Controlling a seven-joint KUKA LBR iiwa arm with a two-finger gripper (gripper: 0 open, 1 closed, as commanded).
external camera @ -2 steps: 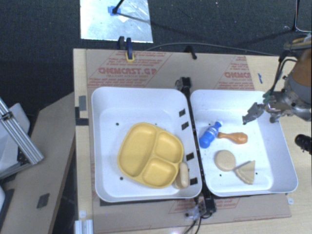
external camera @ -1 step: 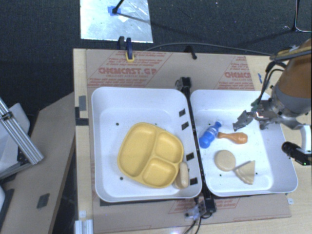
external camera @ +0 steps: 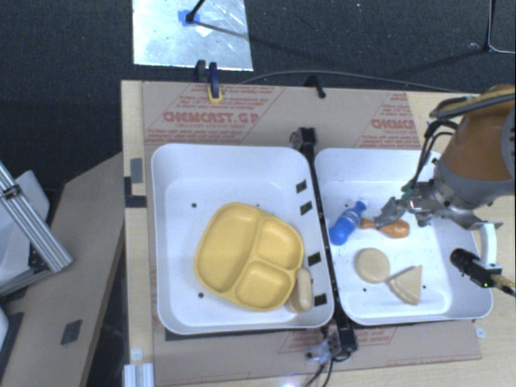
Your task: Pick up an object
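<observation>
Here the gripper [external camera: 393, 213], fingers' spread unclear, hovers touching the orange drumstick [external camera: 390, 229] just below

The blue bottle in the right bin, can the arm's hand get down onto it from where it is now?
Probably yes. The blue bottle lies uncovered near the right bin's left wall, and the hand sits just to its right. An orange piece lies beside the bottle and might get nudged.

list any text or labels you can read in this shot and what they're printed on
"CHEMCAST GP": red print on the brown protective sheet behind the left bin.
Red print of the same style behind the right bin, cut off and too blurred to read.
No readable text on the yellow tray, the blue bottle or other objects.
</observation>
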